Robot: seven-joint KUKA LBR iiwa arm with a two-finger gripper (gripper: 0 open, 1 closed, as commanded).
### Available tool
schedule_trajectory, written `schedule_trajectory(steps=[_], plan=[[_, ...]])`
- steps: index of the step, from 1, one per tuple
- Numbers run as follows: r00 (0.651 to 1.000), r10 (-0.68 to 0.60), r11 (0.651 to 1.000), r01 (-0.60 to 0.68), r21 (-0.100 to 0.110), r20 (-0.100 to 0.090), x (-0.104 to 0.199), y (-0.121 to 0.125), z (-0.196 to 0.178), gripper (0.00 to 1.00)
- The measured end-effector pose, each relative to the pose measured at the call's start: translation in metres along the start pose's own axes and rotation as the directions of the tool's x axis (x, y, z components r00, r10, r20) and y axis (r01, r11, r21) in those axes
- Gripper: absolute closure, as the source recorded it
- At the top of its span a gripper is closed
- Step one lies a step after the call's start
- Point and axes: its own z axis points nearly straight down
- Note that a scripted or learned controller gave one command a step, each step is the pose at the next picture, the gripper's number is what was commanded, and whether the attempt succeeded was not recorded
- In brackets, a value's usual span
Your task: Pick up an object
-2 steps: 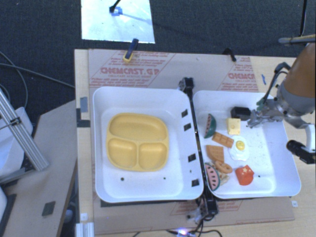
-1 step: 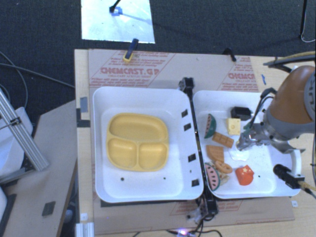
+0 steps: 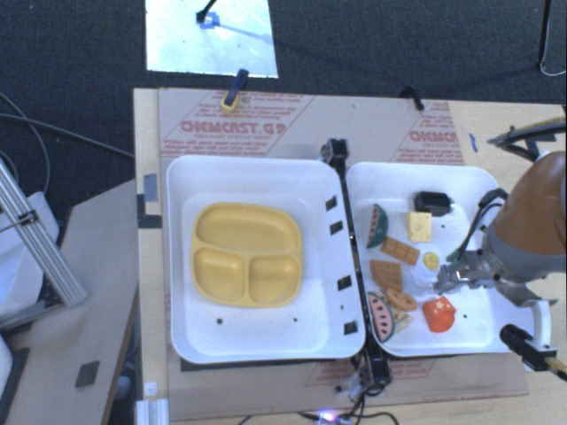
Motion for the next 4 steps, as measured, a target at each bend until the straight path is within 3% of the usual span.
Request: schedule_trajectory(steps=[1, 2, 3, 4], plan=[[1.000, -0.002, 1.000, 0.002, -0.003, 0.001, 0.001, 0.002, -0.001, 0.00], [1.000, -0.009, 1.000, 0.009, -0.006, 0.001, 0.012, 0.063, 0.039, 0.00], [1.000, -0.006, 1.000, 0.006, -0.013, 0.004, 0.009, 0.064, 0.023, 1.00], [1.000, 0.007, 1.000, -0.007, 0.000, 0.004, -0.065, -0.002, 0.013, 1.00]])
